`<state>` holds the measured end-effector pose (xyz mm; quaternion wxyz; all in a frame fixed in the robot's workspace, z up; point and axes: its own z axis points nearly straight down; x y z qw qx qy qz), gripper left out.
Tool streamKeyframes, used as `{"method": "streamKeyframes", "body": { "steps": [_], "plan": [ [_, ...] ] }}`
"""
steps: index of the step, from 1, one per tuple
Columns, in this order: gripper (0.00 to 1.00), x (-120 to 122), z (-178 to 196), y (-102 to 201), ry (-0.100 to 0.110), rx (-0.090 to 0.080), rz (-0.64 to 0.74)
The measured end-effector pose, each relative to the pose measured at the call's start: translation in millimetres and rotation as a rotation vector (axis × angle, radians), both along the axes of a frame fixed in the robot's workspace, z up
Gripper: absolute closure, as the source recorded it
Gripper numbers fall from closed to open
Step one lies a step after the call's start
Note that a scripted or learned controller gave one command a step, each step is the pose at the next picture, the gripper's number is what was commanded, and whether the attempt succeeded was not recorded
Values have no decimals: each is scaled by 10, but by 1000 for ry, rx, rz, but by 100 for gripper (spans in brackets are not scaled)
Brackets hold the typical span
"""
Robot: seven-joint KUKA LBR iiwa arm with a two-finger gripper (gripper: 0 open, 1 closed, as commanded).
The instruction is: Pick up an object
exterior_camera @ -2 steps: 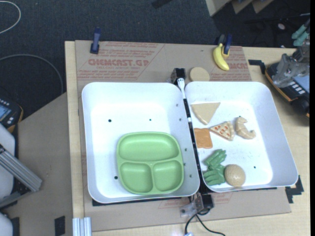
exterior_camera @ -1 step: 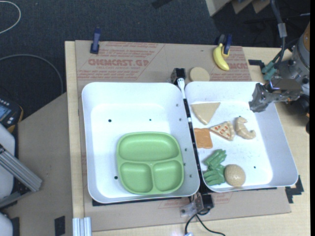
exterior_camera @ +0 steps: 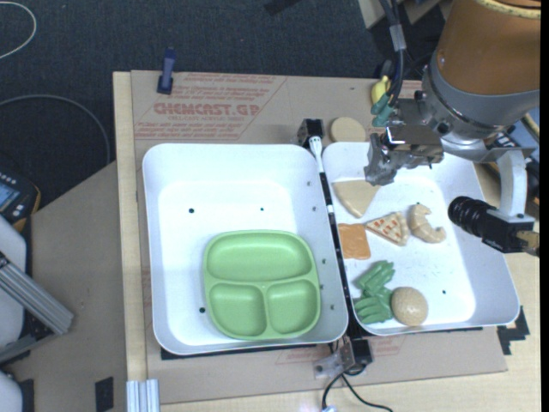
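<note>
Gripper [exterior_camera: 380, 172] hangs over the right bin [exterior_camera: 489, 303], near its far-left corner — can't tell whether it's spread or pressed together, nothing seen pinched. Just below it a cream wedge [exterior_camera: 354, 198] lies by the left wall. Nearer along that wall: orange square [exterior_camera: 353, 240], then green leafy toy [exterior_camera: 374, 288] at the near-left corner, a tan ball [exterior_camera: 409, 305] beside it. Pizza slice [exterior_camera: 389, 228] and beige curved piece [exterior_camera: 425, 223] sit mid-bin. Left bin [exterior_camera: 171, 187] carries a green divided plate [exterior_camera: 262, 283] toward its near edge.
</note>
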<state>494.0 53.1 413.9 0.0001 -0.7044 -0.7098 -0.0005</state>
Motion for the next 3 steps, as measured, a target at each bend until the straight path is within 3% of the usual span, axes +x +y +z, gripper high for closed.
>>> {"method": "streamKeyframes", "body": {
  "steps": [1, 2, 3],
  "plan": [
    [100, 104, -1443, -211, 15, -3, -11],
    [100, -77, -680, -760, -7, -3, -14],
    [100, -141, 112, -179, -11, 1, 0]
  ]
}}
